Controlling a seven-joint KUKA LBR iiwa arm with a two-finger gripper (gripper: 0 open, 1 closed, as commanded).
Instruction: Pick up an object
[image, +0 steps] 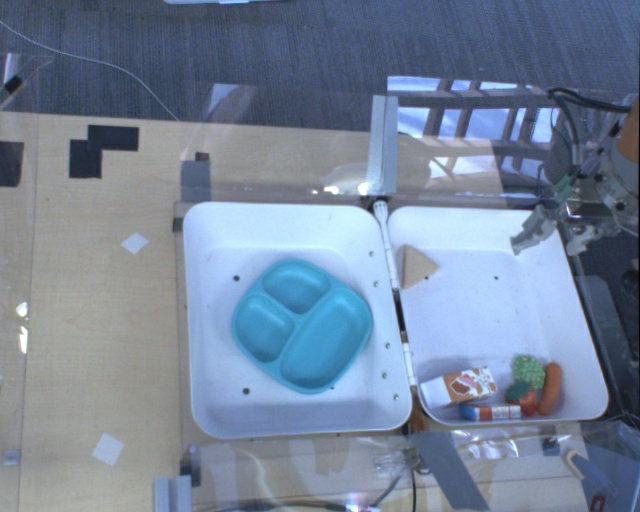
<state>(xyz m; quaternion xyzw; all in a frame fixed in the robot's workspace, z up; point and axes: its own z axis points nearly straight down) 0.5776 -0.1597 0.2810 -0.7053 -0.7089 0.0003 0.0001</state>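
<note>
- The end effector (530, 235) hangs at the far right edge of the right bin (480, 320), above its upper corner. It carries nothing that can be seen, and whether it is open or closed cannot be told from this slanted view.
- The step in hand looks like the approach: the arm (600, 190) is at the bin's rim and has not come down on anything yet.
- The likeliest things to pick lie in a small heap well below the end effector, in the near corner of the same bin: a small carton (470, 384), a marker-like tube (492, 411) touching it, a green broccoli-shaped toy (527, 369) and an orange carrot-like piece (550, 388) just beside it.
- A tan wedge (416, 266) lies alone to the left of the end effector, against the bin's inner wall and apart from the heap.
- A blue divided plate (303, 325) fills the middle of the left bin (215, 400), far to the left and lower down.
- The next move calls for choosing one target, moving over it and dropping straight down.
- The heap is crowded and sits near the bin wall, so a grasp there risks catching two pieces or striking the rim; the lone wedge offers freer room but lies flat.
- The desk (90, 330) around the bins bears no pickable thing.
</note>
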